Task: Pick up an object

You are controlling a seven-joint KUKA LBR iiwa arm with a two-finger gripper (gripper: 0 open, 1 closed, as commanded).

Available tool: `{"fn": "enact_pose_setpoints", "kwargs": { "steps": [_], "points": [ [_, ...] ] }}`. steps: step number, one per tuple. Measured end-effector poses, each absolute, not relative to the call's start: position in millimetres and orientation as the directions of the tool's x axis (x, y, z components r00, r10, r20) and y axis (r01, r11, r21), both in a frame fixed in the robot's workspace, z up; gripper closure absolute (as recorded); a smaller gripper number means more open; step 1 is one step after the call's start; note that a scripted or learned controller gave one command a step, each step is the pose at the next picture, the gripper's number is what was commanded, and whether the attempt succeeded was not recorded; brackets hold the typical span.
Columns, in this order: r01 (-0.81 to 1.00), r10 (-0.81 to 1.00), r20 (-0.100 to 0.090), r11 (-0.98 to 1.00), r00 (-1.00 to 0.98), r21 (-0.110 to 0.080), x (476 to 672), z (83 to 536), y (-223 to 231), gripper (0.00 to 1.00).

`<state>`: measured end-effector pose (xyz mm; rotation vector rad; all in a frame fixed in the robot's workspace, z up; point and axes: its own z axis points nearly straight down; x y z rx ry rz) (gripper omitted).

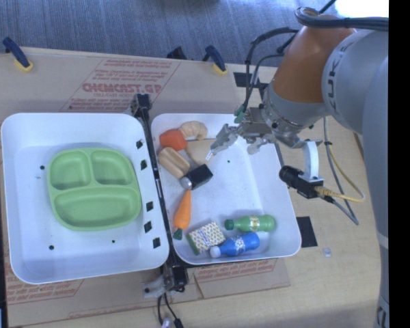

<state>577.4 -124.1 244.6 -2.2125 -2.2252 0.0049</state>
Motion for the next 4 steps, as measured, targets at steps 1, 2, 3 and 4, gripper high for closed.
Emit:
{"fn": "enact_pose_setpoints", "kwargs": {
  "steps": [1,2,3,4],
  "points": [
    [1.000,1.000,0.001,0.007,-0.007,-0.005,528.1,92.7,-117.6,0.00],
    [1.000,1.000,0.001,0.006,-0.006,-0.003,584.6,91.7,-125.8,0.00],
    [1.000,1.000,0.001,0.010,-0.010,-0.007,584.5,101.4,-125.4,1.00],
    [1.000,1.000,0.001,0.007,-0.007,-0.002,558.1,218.4,-66.3,1.00]
  ]
}}
